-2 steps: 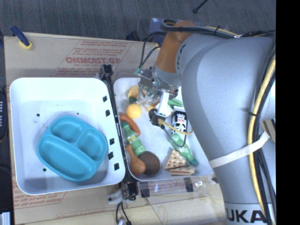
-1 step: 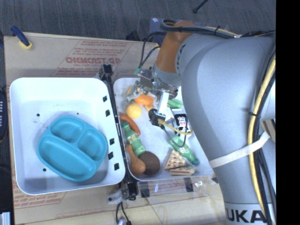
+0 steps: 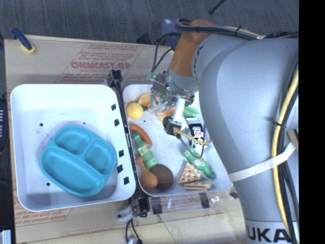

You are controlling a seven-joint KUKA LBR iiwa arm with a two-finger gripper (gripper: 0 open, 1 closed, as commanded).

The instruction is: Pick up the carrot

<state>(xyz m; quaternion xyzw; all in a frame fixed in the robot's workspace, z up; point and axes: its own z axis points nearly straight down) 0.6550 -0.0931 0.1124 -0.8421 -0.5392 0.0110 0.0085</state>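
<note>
Gripper (image 3: 163,104) low in right bin (image 3: 219,162) near frame centre, finger spacing impossible to tell, carrot (image 3: 140,133) just below-left, blue tray (image 3: 78,159) in left bin (image 3: 30,98)

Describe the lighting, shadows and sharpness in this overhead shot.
Camera view: lighting is even and soft, with no harsh glare on the left bin. The blue tray casts a faint shadow toward its lower edge. The arm is close to the lens and looks large and slightly soft. The gripper area is cluttered and dim, so its fingers are hard to resolve. The carrot reads fairly sharp.
</note>
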